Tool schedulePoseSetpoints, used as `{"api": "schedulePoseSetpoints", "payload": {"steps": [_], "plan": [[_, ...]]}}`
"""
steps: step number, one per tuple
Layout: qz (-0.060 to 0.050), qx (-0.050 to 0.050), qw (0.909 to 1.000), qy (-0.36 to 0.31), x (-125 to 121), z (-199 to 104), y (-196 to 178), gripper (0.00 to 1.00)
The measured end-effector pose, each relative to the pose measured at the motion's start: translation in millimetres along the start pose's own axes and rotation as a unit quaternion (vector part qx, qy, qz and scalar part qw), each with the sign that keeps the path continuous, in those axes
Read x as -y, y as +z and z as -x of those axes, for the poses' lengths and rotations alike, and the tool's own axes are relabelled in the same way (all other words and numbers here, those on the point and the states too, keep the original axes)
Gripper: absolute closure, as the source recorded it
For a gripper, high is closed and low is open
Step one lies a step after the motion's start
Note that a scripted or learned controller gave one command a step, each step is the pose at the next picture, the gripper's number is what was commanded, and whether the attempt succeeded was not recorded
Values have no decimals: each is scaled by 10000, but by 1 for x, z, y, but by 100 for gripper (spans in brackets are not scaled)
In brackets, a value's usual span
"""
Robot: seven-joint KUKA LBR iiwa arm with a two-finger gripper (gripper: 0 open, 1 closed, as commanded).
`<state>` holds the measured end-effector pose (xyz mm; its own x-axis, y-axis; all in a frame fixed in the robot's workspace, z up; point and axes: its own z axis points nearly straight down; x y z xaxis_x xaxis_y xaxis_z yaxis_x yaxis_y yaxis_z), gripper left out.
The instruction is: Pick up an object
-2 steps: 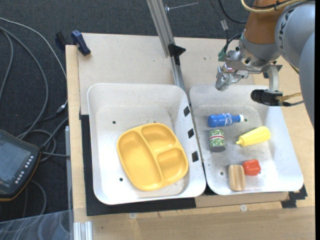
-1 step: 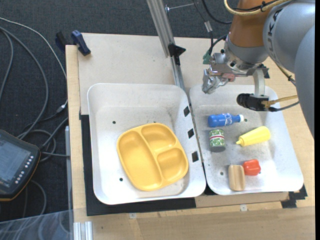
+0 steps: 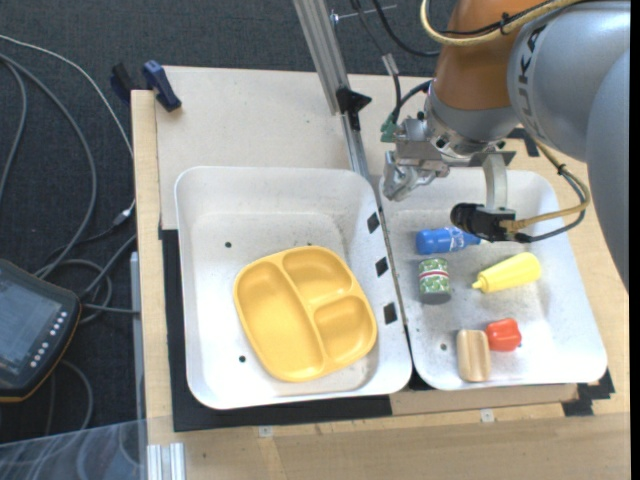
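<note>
Left bin (image 3: 200,218) holds a yellow tray (image 3: 305,311); right bin (image 3: 570,308) — five small items (loosely spaced). Gripper (image 3: 400,180) state unclear.

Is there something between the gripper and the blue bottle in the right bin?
Nothing visible stands between them. The gripper hangs over the right bin's upper left corner, and the blue bottle lies just below and to its right, with bare bin floor between.
</note>
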<state>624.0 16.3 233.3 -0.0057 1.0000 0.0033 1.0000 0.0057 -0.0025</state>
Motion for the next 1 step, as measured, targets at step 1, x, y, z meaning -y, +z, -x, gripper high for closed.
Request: {"api": "schedulePoseSetpoints", "payload": {"steps": [1], "plan": [[-12, 1, 10000, -5, 24, -52, 9, 100]]}}
